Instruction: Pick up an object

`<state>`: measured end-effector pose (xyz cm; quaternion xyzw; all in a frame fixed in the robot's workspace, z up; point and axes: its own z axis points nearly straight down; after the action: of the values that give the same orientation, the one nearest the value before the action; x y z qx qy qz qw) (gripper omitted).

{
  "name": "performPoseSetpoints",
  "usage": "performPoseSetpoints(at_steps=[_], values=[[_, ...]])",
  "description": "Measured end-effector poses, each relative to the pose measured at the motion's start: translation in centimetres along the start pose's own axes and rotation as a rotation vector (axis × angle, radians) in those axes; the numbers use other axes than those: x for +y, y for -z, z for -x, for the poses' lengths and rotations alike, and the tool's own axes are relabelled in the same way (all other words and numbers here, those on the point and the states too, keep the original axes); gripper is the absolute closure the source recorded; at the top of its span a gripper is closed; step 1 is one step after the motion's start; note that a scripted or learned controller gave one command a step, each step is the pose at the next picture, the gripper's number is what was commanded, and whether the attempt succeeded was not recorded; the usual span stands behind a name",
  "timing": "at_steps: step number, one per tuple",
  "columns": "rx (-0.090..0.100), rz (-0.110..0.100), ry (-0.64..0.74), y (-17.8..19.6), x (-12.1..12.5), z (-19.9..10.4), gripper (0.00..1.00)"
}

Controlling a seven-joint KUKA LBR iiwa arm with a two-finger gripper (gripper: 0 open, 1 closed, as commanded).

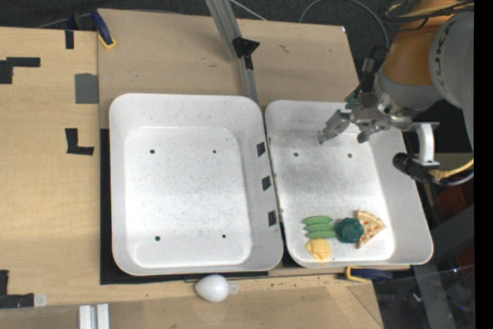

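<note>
Bottom edge: a white egg-like object on the worktop. In the right bin, lower corner, green, yellow and toast-like toys lie untouched. Further up, the gripper hovers, fingers spread and empty: pick not yet made.

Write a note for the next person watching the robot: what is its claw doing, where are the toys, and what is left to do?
Gripper: open, holding nothing, over the far end of the right white bin.
Toys: a cluster at that bin's near end, namely the green ridged pea-pod toy, small yellow toy, dark green round toy and tan pizza-slice toy.
A white egg-shaped object lies on the bench in front of the left white bin.
Done: nothing picked yet.
Left: move to the cluster, grasp one toy, lift.
</note>
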<state>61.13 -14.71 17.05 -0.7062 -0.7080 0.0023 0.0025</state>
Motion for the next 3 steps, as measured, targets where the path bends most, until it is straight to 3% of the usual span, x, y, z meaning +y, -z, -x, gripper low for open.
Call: performPoseSetpoints(at_steps=[2,3], values=[[-0.002,0.004,0.000,-8.4,0.0,-0.7,0.00],[-0.001,0.004,0.001,-7.2,0.1,-0.8,1.00]])
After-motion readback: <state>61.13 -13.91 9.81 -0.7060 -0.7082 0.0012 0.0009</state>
